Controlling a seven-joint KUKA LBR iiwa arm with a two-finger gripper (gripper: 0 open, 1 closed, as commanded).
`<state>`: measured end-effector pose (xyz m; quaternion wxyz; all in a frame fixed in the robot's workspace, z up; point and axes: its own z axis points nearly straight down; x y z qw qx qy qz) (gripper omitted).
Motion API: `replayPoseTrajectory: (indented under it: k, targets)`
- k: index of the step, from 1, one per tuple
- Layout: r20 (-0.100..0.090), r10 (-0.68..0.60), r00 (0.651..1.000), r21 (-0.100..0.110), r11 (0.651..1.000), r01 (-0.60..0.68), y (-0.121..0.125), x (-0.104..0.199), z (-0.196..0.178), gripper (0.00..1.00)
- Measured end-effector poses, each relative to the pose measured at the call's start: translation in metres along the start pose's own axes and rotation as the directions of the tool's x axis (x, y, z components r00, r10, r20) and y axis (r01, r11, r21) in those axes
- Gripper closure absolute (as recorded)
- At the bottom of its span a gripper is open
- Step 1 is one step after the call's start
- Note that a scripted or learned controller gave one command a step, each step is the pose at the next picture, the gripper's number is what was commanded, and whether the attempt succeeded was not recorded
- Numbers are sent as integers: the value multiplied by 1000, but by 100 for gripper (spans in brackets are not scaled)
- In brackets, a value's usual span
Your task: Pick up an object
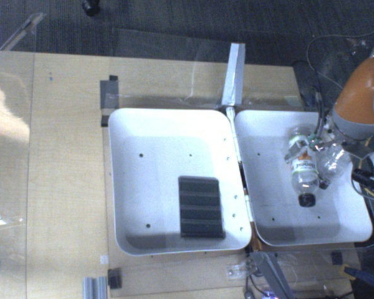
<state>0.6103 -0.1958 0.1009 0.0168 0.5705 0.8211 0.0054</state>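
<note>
Camera view: left bin (131,167) holds black ridged block (201,207), right bin (268,192) clear bottle (303,170)

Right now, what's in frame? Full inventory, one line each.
bins: 2, white, side by side on the bench
block: 1, black, ribbed, left bin, near its front right
bottle: 1, clear with dark cap and orange label, right bin, lying down, cap toward the front
bench: 1, light wood, under both bins
post: 1, grey metal, behind the seam between the bins
arm: 1, grey with orange band, right edge, over the right bin
gripper: 1, beside the bottle's upper end, grasp unclear
</note>
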Motion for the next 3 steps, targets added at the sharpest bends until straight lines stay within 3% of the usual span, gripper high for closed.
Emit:
replayPoseTrajectory:
  k: [1, 2, 3]
  targets:
    - [-5, -106, 994, 7, 994, 106, 19, 14, 5, 0]
    - [-3, -107, 994, -1, 994, 107, 23, 14, -8, 100]
    - [-32, -118, 992, 32, 992, 119, 87, 65, -69, 100]
